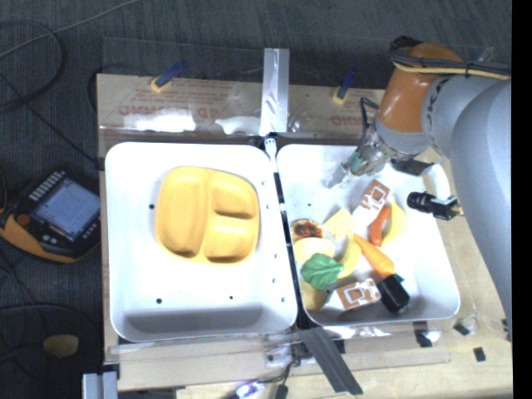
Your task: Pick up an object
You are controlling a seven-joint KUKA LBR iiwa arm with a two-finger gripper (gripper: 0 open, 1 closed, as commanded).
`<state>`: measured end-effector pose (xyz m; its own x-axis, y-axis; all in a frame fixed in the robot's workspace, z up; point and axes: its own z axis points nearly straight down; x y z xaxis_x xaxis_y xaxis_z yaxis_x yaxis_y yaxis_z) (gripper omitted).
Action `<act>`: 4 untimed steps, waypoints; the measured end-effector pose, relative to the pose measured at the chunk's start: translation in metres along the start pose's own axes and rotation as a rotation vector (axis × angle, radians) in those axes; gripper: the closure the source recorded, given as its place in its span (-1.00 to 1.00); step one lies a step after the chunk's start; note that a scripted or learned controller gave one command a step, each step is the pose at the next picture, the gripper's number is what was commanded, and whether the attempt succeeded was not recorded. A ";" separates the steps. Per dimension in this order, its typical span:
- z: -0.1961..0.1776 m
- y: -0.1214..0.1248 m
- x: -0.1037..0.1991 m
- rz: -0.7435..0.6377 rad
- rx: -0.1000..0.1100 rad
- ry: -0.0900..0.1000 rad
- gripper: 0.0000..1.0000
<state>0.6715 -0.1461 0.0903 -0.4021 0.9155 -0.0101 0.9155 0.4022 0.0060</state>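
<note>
Apparently the gripper (347,171) hung over the bare far part of the right bin (316,160), near its back edge, with nothing between its tips; how wide it stood I could not tell. The arm (416,98) reached in over the bin's far right corner.

Anything to be picked lay nearer the front of that bin, in one crowded heap. A carrot (376,256) lay at the middle, a second orange piece (379,223) just behind it, and a small printed box (375,194) closest to the gripper. A green leaf (321,268) sat on yellow pieces (342,223) by the bin's left wall, and a black block (394,293) touched another printed box (358,293) at the front edge.

To do the step well, I judged the box nearest the gripper the best target: it stood at the heap's back rim, with bare floor behind it. The descent should be straight down with the tips either side of it, closing only once low enough. The carrot would be harder, since neighbours touched it on both sides and might be dragged along.

The left bin (133,289) held a big yellow tray (206,213), well apart and no hindrance. A handheld unit (58,214) lay on the floor beyond the bench's left edge.
</note>
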 end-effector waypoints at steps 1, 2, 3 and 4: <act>-0.002 -0.065 0.032 -0.280 -0.008 -0.003 1.00; -0.026 -0.028 0.029 0.114 0.009 0.010 1.00; -0.003 -0.080 0.039 0.020 -0.010 0.000 1.00; -0.001 -0.041 0.016 0.340 -0.002 0.005 1.00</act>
<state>0.6273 -0.1477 0.0907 -0.0741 0.9972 -0.0024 0.9972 0.0742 0.0103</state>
